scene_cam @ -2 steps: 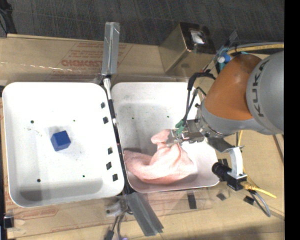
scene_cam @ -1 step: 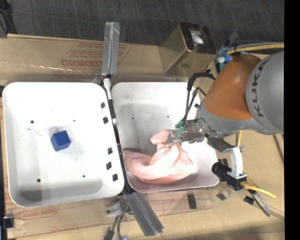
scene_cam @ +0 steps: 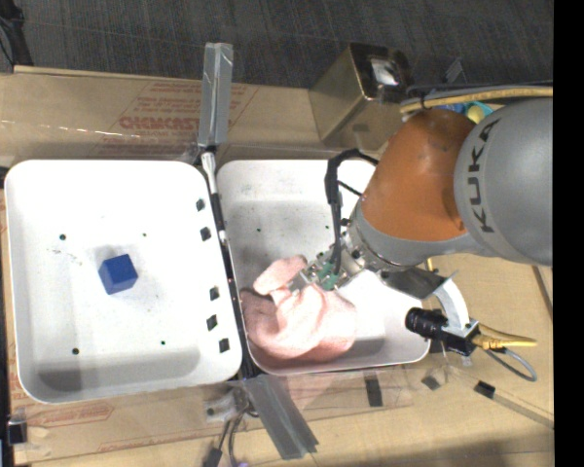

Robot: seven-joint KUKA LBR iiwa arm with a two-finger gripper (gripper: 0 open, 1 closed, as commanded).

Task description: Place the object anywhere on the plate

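dark carpet floor point(scene_cam: 273, 17), cardboard bench point(scene_cam: 97, 105)

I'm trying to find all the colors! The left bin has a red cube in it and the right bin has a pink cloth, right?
Not quite. The camera view shows the cube in the left bin is blue, not red. The pink cloth does lie in the right bin.

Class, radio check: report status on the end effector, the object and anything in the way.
End effector down on pink cloth, right bin. Blue cube alone, left bin. Plate not identified.
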